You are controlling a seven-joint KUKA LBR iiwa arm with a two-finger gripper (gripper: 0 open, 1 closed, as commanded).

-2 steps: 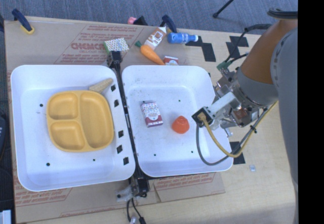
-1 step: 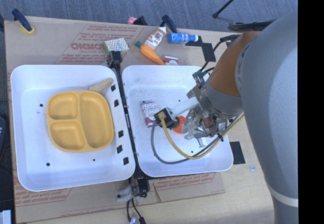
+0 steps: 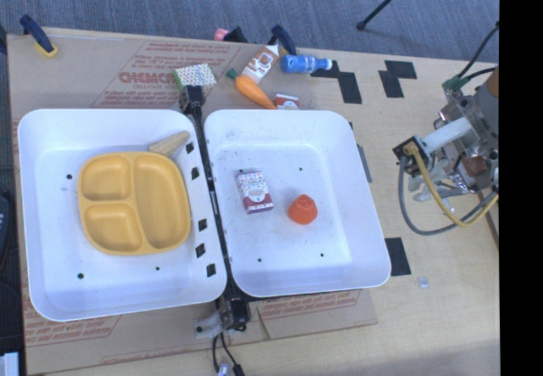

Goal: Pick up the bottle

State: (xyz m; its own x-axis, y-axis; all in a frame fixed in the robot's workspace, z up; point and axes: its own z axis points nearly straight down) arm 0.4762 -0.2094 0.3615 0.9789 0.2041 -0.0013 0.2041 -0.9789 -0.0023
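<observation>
Two shallow white bins sit side by side on the bench, joined along a black hinged seam. Left bin [image 3: 34,196]: it contains a yellow divided plate [image 3: 133,202] with three compartments, and a tan wedge-shaped piece [image 3: 170,143] rests against the plate's upper right edge. Right bin [image 3: 356,221]: it contains a small red-and-white carton [image 3: 254,192] lying flat near the middle, with an orange rounded object [image 3: 302,210] just beside it to the right, apart from the carton. Bottle [image 3: 258,64]: it lies on the bench surface above the right bin, outside both bins, tilted with its white cap end pointing toward the upper right (its body is orange and white). Just below it lies an orange carrot-shaped item [image 3: 254,92], and just to its right a blue item [image 3: 301,64] lies on its side. A small patterned box [image 3: 194,75] sits above the seam between the bins, and a small red-and-white pack [image 3: 287,100] lies at the right bin's upper rim. Arm [image 3: 458,154]: its end assembly, with yellow and grey cables looped beneath it, is at the right of the bench, well apart from the bottle and clear of both bins. Gripper state: cannot be determined here, and no object is seen in its grasp.
</observation>
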